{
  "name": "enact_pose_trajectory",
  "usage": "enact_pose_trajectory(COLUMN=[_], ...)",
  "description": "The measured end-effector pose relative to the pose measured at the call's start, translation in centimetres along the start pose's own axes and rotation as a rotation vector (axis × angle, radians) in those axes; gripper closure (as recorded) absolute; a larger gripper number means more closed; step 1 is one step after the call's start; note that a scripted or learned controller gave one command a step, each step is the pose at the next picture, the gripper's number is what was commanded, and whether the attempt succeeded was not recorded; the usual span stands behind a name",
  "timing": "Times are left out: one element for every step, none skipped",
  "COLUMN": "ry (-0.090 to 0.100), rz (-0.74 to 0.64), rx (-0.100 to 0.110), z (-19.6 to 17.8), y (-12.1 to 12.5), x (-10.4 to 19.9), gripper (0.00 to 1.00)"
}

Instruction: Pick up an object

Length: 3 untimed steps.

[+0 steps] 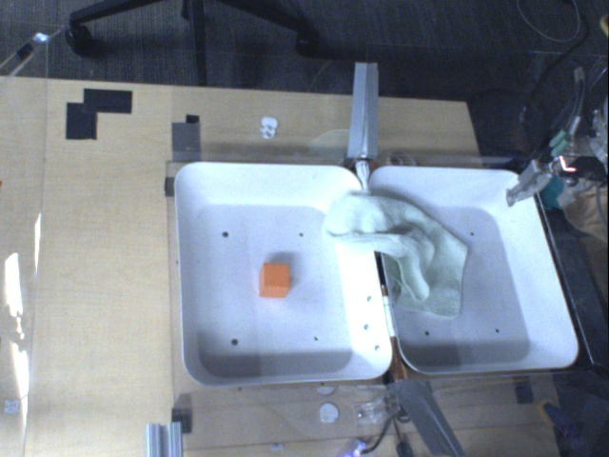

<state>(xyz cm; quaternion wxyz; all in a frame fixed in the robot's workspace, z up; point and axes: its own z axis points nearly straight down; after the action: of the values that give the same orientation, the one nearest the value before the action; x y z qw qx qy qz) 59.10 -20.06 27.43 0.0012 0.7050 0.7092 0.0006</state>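
Observation:
A small orange cube [274, 280] sits on the floor of the left bin [205, 350], a little left of its middle. A pale crumpled cloth [409, 250] lies draped over the divider between the bins, mostly in the right bin [533, 341]. My gripper [529, 181] is at the right bin's far right corner, above the rim, well away from both the cube and the cloth. Nothing shows in its grasp.
A grey metal post [364, 112] stands at the back between the two bins. Cables and arm parts [576, 150] crowd the right edge. Black markers [95, 110] lie on the wooden bench at the back left.

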Motion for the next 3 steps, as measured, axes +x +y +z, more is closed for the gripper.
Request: enact_pose_trajectory(ry=[0.000, 0.000, 0.000], rz=[0.230, 0.268, 0.331], rx=[0.003, -0.002, 0.003], z=[12.9, 1.4, 13.4], y=[-1.9, -5.5, 3.3], x=[4.8, 5.1, 3.4], gripper=[0.00, 0.00, 0.00])
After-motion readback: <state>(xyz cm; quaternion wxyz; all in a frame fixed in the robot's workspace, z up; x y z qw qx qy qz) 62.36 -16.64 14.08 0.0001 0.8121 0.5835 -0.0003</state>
